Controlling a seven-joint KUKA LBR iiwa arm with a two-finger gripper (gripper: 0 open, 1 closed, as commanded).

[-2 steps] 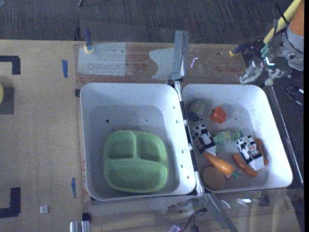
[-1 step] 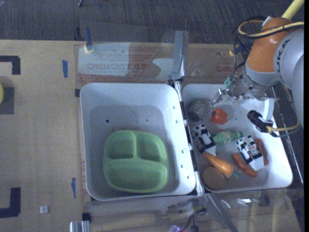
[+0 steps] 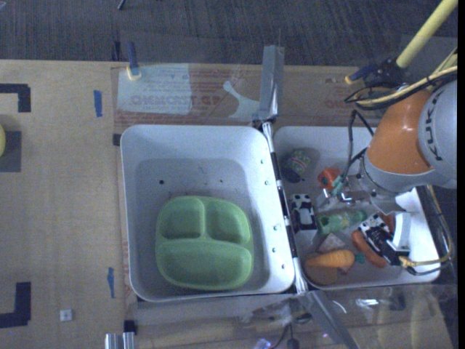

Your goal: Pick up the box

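The box lies in the right bin, hard against the bin's left wall, about halfway down. It is small and mostly black, with white patches on its upper face; I cannot read any print on it. It rests flat on the bin floor, apart from the arm.

The arm comes in from the right, its orange band above the wrist hanging over the right bin. The tool sits low among the clutter just right of the box, but I cannot tell how it is set.

Around the box: a dark greenish round thing above it near the bin's top left corner, a small orange-red piece to its upper right, a pale green bottle-like item just to its right, and an orange carrot-shaped toy below it near the front wall.

The left bin holds a green divided plate lying flat, toward the front. Both bins rest on the wooden desk, which carries blue tape marks.
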